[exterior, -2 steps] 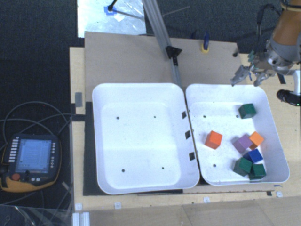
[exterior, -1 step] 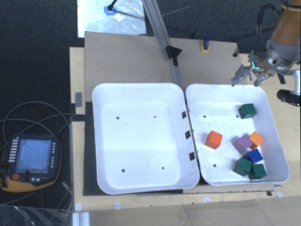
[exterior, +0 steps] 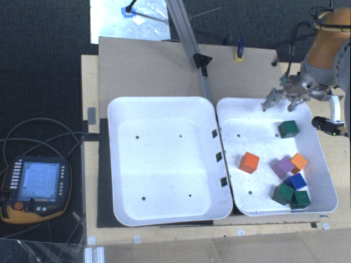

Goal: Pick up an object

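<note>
My gripper [exterior: 282, 103] hangs over the far edge of the right bin [exterior: 241, 199], fingers spread open with nothing between them. Just below and to its right sits a dark green cube [exterior: 288, 129]. An orange cube [exterior: 249, 162] lies alone near the bin's middle. At the bin's near right corner a cluster holds a purple cube [exterior: 283, 166], a smaller orange cube [exterior: 299, 161], a blue cube [exterior: 296, 180] and two dark green cubes [exterior: 284, 193] [exterior: 300, 200].
The left bin [exterior: 118, 147] stands beside the right one, joined by black clips [exterior: 219, 156]. A slanted metal pole [exterior: 184, 21] crosses above the bins' far edge. A teach pendant [exterior: 35, 188] with cables lies left of the bench.
</note>
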